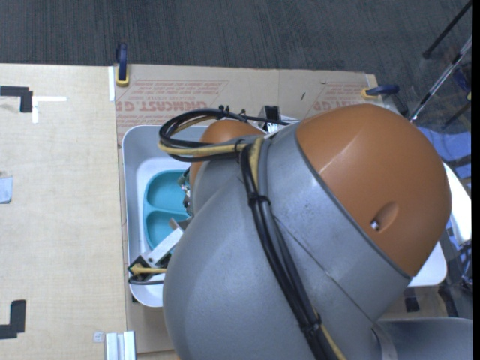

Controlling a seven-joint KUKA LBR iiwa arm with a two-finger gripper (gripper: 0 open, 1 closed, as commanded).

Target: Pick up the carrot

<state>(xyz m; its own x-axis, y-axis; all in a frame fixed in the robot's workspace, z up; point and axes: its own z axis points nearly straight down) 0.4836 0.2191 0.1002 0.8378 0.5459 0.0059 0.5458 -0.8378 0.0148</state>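
My arm leans low over the left white bin. Its grey link and the orange band cover most of the bin's inside. The wrist end points down toward the bin's far left part, with a loop of black and yellow cable around it. Whatever lies under the arm is hidden.
A teal tray with two compartments lies in the left bin by its left wall. A white piece with a black and yellow end lies at the bin's near left corner. A sliver of the right bin peeks past the arm. Clamps hold cardboard behind the bins.
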